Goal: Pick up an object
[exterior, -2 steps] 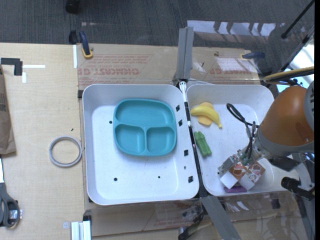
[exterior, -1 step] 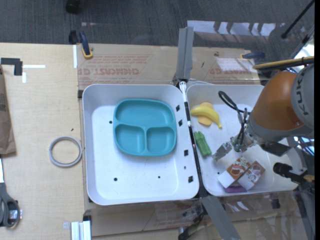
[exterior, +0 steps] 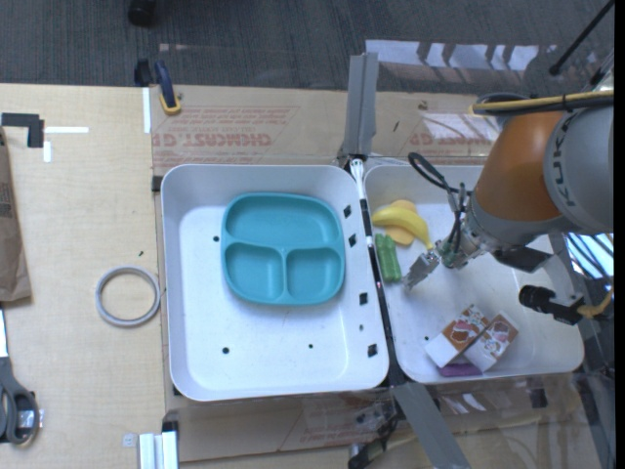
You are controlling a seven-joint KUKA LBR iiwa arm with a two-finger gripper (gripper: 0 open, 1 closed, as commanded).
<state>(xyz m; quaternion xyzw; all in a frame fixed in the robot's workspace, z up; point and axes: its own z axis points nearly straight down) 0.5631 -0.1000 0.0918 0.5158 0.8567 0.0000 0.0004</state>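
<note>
My gripper (exterior: 422, 268) hangs over the left part of the right bin (exterior: 547, 355), reaching in from the right under the orange-banded wrist. Just left of its tip lies a green oblong object (exterior: 389, 258), close to the bin's left wall. A yellow banana (exterior: 405, 221) rests behind that, above and left of the gripper. Toward the bin's front, a small printed carton (exterior: 476, 337) with red and white faces lies on its side next to a pale purple piece (exterior: 456, 367). I see nothing held at the gripper's tip.
The left bin (exterior: 195, 350) holds a teal divided plate (exterior: 283, 247). A divider rail (exterior: 371, 262) separates the bins. On the bench to the left lie a grey tape ring (exterior: 128, 295) and scissors (exterior: 18, 413).
</note>
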